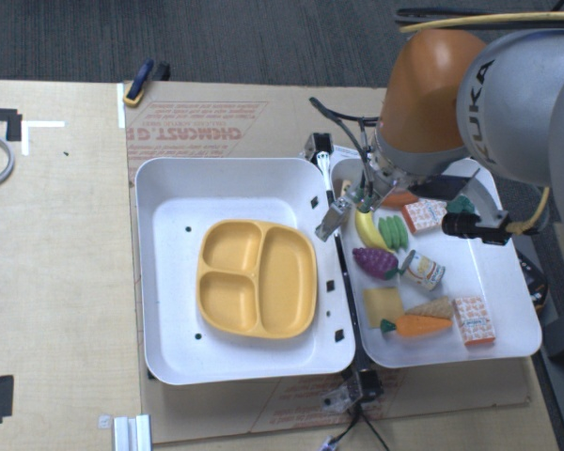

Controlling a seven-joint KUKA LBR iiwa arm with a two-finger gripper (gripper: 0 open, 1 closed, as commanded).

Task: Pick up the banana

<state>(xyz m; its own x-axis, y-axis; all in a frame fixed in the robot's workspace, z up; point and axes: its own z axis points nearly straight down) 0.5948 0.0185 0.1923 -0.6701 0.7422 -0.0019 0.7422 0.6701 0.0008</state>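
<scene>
Grey arm [522, 92] enters from right edge of view, fills upper right corner. Orange band [430, 87] above wrist faces camera. Wrist angled downward and leftward. Gripper [357, 203] low beneath wrist, pointing down; cables loop out at its left side. Fingers too obscured to judge.

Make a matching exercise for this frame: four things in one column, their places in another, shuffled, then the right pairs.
Things:
1. banana
2. yellow divided plate
3. carrot
4. grape bunch

Places:
A. in the left bin
B. right bin, near its front edge
C. right bin, just below the gripper
D. right bin, just in front of the banana

Pairs: 1-C, 2-A, 3-B, 4-D
</scene>
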